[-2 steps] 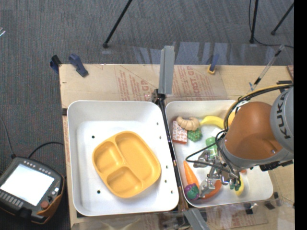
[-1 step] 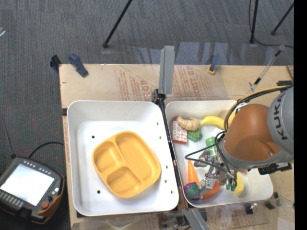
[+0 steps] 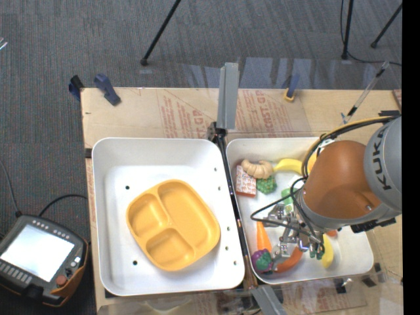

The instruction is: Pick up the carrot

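The carrot is a slim orange piece lying near the left wall of the right bin, pointing toward the bin's front. My gripper hangs low over the bin just to the right of the carrot, close beside it, under the arm's orange band. Cables and metal parts hide where its tips meet the toys. I see nothing lifted off the bin floor.
The right bin also holds a purple and green toy, a curved orange piece, a yellow piece, a banana, a bread roll, a red box and a green piece. The left bin holds a yellow divided plate.
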`<control>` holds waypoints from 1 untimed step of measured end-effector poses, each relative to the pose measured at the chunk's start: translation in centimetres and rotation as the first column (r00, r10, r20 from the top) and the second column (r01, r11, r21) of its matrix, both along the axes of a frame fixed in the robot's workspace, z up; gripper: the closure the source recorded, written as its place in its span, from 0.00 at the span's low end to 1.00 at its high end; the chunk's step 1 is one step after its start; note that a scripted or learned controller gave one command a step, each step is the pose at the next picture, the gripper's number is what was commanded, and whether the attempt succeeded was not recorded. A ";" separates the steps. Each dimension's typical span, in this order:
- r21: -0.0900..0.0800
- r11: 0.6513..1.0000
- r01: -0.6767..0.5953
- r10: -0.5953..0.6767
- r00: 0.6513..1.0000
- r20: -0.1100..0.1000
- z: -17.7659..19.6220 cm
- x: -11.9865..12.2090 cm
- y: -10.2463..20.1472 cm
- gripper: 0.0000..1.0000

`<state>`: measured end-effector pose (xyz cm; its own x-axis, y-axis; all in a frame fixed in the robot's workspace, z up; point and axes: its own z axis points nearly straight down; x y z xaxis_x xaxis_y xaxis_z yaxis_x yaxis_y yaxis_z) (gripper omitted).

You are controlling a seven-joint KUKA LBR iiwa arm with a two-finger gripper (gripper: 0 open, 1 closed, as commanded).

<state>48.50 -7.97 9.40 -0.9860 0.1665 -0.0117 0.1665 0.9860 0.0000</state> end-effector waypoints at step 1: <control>0.002 1.000 0.032 -0.031 0.999 -0.012 -0.1 0.4 -0.2 0.00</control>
<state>48.88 -8.13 9.30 -0.9803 0.1975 0.0005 0.1975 0.9803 0.0004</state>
